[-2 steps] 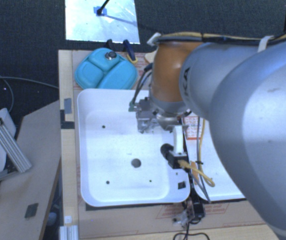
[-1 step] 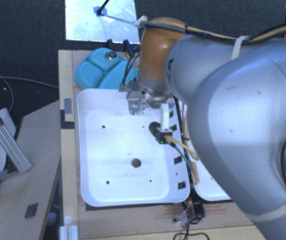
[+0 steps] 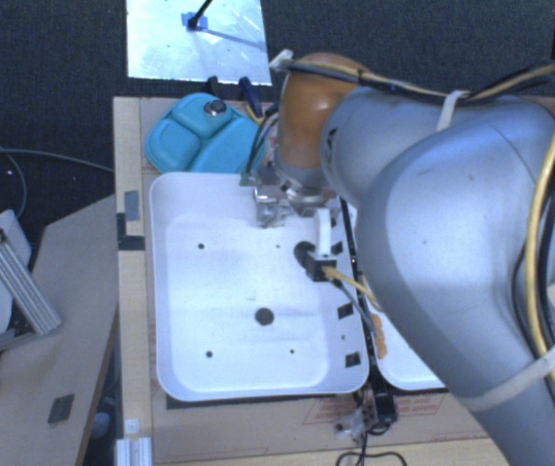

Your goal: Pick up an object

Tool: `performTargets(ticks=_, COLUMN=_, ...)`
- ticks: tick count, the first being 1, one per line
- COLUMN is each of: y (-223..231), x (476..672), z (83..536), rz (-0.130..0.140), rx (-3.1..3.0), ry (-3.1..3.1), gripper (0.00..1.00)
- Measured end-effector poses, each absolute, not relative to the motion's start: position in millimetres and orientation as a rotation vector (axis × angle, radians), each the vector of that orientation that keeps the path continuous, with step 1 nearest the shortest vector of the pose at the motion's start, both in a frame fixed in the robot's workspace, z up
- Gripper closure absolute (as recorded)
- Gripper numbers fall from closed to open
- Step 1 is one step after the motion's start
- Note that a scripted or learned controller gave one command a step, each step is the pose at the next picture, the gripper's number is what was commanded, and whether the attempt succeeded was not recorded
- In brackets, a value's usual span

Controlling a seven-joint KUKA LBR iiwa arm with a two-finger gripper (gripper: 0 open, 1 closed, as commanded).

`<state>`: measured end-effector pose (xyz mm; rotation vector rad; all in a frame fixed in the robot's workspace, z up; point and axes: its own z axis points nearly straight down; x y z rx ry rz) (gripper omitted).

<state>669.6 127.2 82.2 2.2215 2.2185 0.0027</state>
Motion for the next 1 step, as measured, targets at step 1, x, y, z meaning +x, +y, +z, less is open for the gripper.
performTargets(ticks=1, y=122.4, x=560.7, z=83.7, rz=-0.01, rx=2.227, ry=2.226, gripper=1.0)
